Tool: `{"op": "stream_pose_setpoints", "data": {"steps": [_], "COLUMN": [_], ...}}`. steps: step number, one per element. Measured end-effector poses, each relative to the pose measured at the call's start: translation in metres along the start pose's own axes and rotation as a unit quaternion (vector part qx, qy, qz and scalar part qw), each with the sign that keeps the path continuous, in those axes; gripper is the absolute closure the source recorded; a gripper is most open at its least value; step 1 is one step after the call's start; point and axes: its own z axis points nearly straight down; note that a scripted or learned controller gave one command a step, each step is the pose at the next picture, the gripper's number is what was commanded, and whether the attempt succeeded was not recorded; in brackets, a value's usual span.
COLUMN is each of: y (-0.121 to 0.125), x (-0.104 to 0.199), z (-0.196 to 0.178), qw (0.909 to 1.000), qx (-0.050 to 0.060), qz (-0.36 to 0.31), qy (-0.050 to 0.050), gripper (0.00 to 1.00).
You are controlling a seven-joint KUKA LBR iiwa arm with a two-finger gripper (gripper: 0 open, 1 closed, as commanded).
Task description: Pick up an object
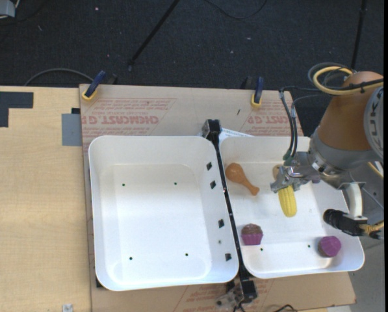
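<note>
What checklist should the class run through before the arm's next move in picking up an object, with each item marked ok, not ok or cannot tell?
1. Gripper is over the right bin: ok.
2. Gripper lined up with the corn cob: ok, it sits at the cob's upper end.
3. Corn cob firmly gripped: cannot tell.
4. Corn cob apart from the drumstick: ok.
5. Cupcake and purple ball out of the gripper's way: ok, both lie nearer the front wall.
6. Something lifted off the bin floor: cannot tell.
</note>
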Motion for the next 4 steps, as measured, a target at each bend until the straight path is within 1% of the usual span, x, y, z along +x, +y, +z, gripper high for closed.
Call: {"op": "stream_pose_setpoints", "data": {"steps": [1,2,3,4], "y": [0.001,-0.017,-0.031,-0.04], "x": [0.0,0.051,0.109,0.164], "z": [-0.052,-0.044,-0.039,-0.049], "qw": [1.0,1.0,1.0,1.0], "qx": [-0.001,0.002,0.002,0.002], "qz": [0.0,-0.001,-0.002,-0.002], "qy": [0.0,0.001,0.001,0.001], "gripper": [1.0,1.0,1.0,1.0]}}
